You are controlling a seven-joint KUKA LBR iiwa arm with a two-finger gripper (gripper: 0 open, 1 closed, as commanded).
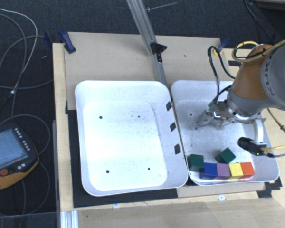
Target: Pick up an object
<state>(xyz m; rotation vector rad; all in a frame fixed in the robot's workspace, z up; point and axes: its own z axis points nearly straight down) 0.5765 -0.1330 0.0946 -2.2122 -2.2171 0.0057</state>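
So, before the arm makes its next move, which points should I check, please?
1. Blocks present in the right bin: ok; a dark green block, blue block, purple block, yellow block, orange block and a tilted green block lie near its lower edge.
2. Gripper over the blocks: not ok, it sits above them in the view.
3. Finger opening: cannot tell.
4. Anything held: not ok, nothing visible.

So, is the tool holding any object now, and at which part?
Nothing is held. The tool hangs over bare floor of the right bin, fingers spread with nothing between them; the blocks lie apart at the near wall.
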